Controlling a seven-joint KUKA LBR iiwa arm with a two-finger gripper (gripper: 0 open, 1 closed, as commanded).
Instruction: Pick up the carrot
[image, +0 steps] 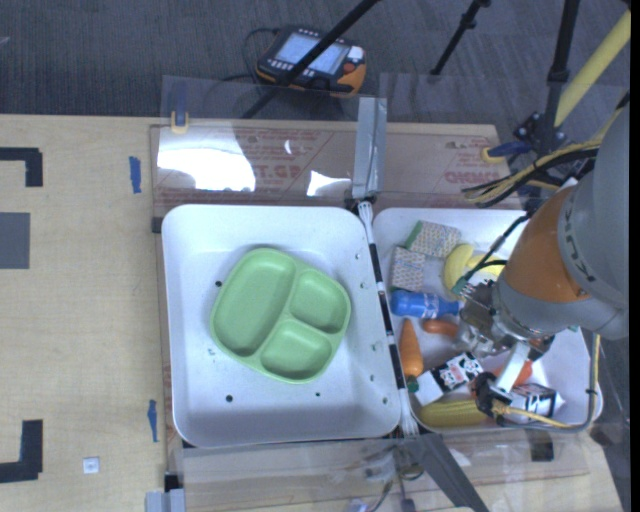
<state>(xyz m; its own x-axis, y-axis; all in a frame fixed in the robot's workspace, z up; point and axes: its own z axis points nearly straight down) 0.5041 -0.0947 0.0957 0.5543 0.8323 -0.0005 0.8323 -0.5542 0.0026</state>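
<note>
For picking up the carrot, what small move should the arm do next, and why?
Probably shift the gripper toward the bins' divider, then lower it. The carrot lies against that wall of the right bin, while the gripper hangs beside it over other items.

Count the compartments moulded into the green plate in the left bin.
3. The green divided plate has one large compartment on its left side, one smaller compartment at upper right and another at lower right. None appear hidden.
</note>
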